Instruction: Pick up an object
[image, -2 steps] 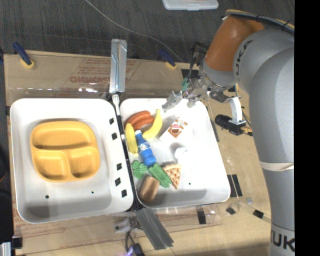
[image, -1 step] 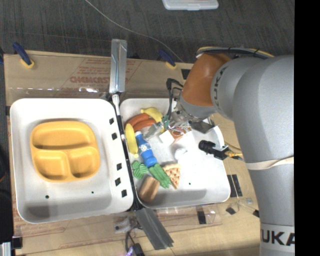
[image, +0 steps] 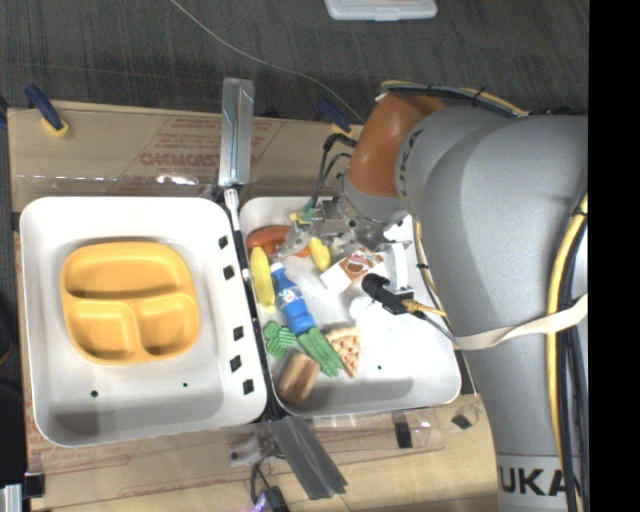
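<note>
The right bin (image: 420, 385) holds several small toy foods. A blue bottle (image: 291, 301) lies in the middle, beside a yellow banana-like piece (image: 260, 276) along the left wall. A red-orange piece (image: 266, 238) sits at the back left. Green pieces (image: 318, 348), a pizza slice (image: 346, 349) and a brown cylinder (image: 297, 375) lie toward the front. My gripper (image: 322, 232) is low over the back of this bin, next to a small yellow piece (image: 320, 254) and a red and white piece (image: 357, 266). The arm hides the bin's right side.
The left bin (image: 60, 400) holds a yellow divided tray (image: 130, 299). A metal divider (image: 236, 130) stands at the back between the bins. The big grey arm (image: 500, 230) covers the right of the bench. Cardboard (image: 120, 140) lies behind the bins.
</note>
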